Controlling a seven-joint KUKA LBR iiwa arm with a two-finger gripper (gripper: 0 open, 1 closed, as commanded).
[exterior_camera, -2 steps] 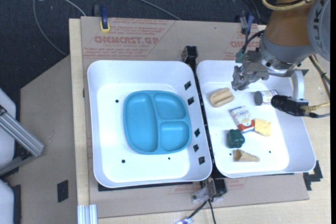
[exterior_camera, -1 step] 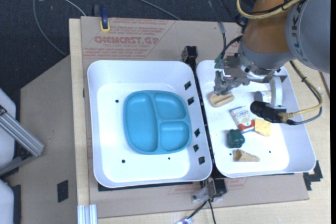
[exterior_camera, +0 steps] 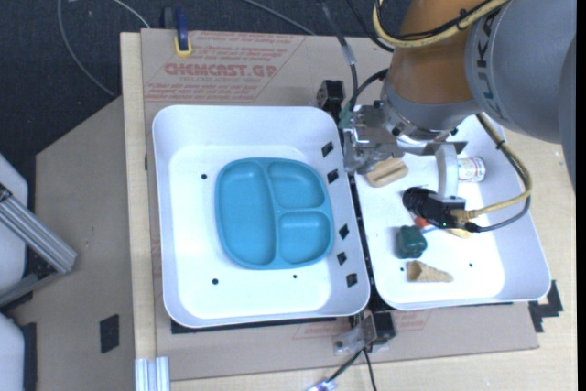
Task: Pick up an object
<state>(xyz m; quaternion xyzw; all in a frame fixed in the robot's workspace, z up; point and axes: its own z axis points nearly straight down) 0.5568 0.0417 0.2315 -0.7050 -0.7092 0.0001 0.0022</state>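
Grey arm (exterior_camera: 531, 50); orange band (exterior_camera: 449, 14); yellow and black cables looped around it.

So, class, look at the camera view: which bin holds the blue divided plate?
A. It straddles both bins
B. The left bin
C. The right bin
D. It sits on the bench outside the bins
B: the blue divided plate lies flat in the middle of the left bin, well inside its walls, while the right bin holds small items such as a green object.

Even, bright overhead light is washing the white bins (exterior_camera: 174, 224), nearly blowing out their rims. Soft shadows are falling beneath the arm (exterior_camera: 513, 41). Focus is staying slightly soft throughout, with mild graininess.
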